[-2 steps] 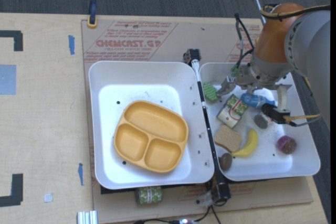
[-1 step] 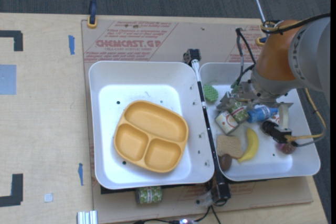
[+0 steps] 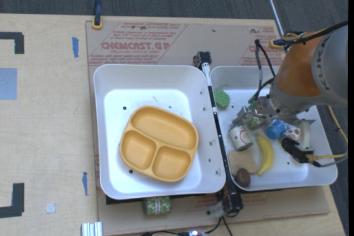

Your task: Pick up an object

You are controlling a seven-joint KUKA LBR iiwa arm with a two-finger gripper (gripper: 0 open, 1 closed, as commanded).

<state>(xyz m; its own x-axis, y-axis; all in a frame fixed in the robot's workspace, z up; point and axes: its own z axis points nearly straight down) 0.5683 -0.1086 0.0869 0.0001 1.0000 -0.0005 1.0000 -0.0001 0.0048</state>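
- Jaws: you cannot tell from this view how wide they stand or whether anything sits between them; the gripper [image 3: 255,117] hangs low over the clutter in the right bin [image 3: 326,174], its metal parts overlapping the objects.
- Candidates: a small can [image 3: 240,137] lies just at the gripper's 7 o'clock, a blue object [image 3: 275,130] at its 4 o'clock, a banana [image 3: 265,154] at 5 o'clock, and a green ball [image 3: 222,98] at 10 o'clock near the bin wall.
- Advice: pick one item standing apart; the crowded cluster risks a glancing close.
- Surface: the left bin [image 3: 105,119] carries a yellow divided plate [image 3: 159,143]; both bins sit on a board over a pale bench [image 3: 44,130].
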